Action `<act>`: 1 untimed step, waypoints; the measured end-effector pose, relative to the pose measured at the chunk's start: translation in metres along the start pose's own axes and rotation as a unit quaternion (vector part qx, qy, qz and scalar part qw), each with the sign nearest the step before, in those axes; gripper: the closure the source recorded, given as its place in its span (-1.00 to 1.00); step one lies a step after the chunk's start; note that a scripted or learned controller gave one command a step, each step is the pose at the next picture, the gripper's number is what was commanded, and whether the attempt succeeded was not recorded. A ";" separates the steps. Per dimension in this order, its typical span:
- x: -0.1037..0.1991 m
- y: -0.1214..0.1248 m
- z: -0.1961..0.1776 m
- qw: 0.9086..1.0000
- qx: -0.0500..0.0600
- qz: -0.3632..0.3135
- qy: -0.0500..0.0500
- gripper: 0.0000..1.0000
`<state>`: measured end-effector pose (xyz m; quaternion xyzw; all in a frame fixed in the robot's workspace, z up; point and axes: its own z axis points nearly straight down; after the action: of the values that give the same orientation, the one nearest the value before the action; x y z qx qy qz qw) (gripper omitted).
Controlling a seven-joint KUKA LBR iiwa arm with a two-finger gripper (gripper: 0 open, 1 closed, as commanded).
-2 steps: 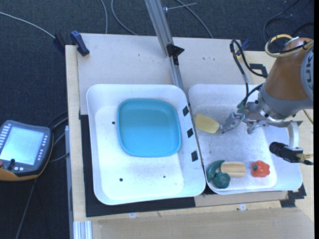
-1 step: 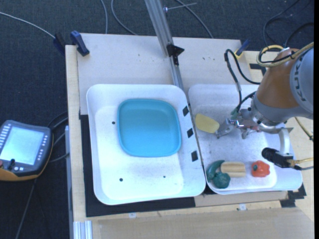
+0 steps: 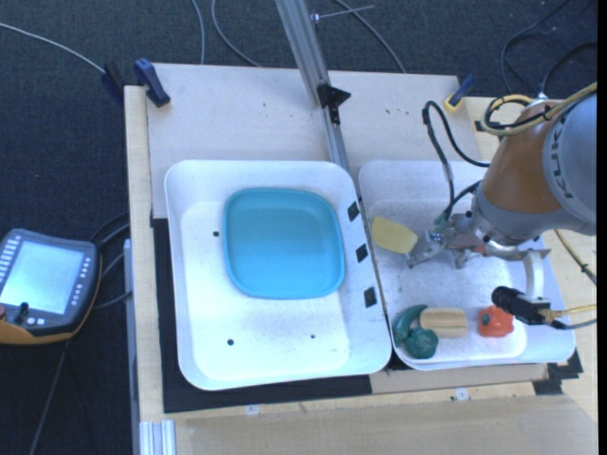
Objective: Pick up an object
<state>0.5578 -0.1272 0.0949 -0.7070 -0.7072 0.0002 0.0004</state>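
In the right bin [image 3: 398,183], a pale yellow piece [image 3: 393,235] lies near the left wall. Along the front wall a dark green piece [image 3: 414,331] touches a tan block [image 3: 444,322], and a small red-orange piece [image 3: 494,322] lies further right. My gripper [image 3: 438,257] hangs low over the middle of this bin, just right of the yellow piece and behind the tan block. Its fingers are spread open with nothing between them.
The left bin [image 3: 190,282] holds a blue square plate [image 3: 284,243]. A slanted metal pole [image 3: 305,45] comes down to the gap between the bins. A teach pendant [image 3: 43,282] lies on the floor at left. Cables run behind the bench.
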 end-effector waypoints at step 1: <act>0.000 0.001 -0.011 1.000 -0.001 0.000 0.000 1.00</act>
<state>0.5585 -0.1271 0.1062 -0.7069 -0.7073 -0.0006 -0.0004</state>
